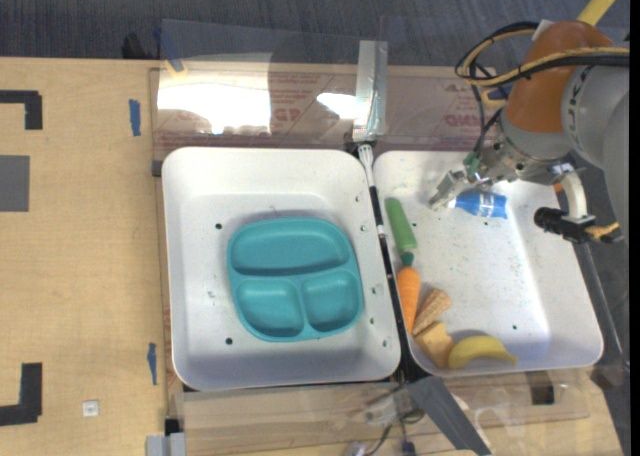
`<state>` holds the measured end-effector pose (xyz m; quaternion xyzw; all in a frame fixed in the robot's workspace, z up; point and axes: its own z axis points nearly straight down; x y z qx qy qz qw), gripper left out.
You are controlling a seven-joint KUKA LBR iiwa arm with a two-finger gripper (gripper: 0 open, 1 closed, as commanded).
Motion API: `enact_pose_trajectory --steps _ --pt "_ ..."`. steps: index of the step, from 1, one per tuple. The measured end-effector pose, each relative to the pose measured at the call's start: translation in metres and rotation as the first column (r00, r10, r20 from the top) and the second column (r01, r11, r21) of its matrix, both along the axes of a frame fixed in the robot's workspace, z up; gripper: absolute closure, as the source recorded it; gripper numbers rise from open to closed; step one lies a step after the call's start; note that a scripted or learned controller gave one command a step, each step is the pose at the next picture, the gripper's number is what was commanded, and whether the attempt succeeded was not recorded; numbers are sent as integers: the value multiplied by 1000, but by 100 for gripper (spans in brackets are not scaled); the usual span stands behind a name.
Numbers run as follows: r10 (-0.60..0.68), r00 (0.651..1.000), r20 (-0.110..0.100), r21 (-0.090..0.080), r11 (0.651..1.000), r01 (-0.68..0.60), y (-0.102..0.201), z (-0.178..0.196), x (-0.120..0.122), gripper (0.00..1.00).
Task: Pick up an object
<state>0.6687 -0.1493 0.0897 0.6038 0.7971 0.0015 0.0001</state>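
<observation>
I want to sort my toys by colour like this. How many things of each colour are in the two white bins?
Teal: 1, divided plate
Green: 1, cucumber
Orange: 1, carrot
Tan: 1, bread piece
Yellow: 1, banana
Blue: 1, small object
Total: 6

Teal tray [293,277] in left bin [190,244]

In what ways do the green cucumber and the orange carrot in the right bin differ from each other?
The cucumber is green, while the carrot is orange. The cucumber is slim and even along its length, whereas the carrot is thicker and tapers. The cucumber lies farther up the bin, and the carrot lies below it, nearer the bread and the banana. Both lie lengthwise along the left wall of the right bin.
</observation>
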Motion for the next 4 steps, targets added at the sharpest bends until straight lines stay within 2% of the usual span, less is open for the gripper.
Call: enact_pose_trajectory --steps 1,2,3,4 --pt "2 1000 8 -3 1000 -2 0 11 2 100" --pt "2 1000 4 -2 1000 -2 1 9 1 0" --pt "15 1000 -7 7 1000 -14 -27 -4 -1 0" --pt "16 1000 5 -2 1000 -16 -29 9 2 100"
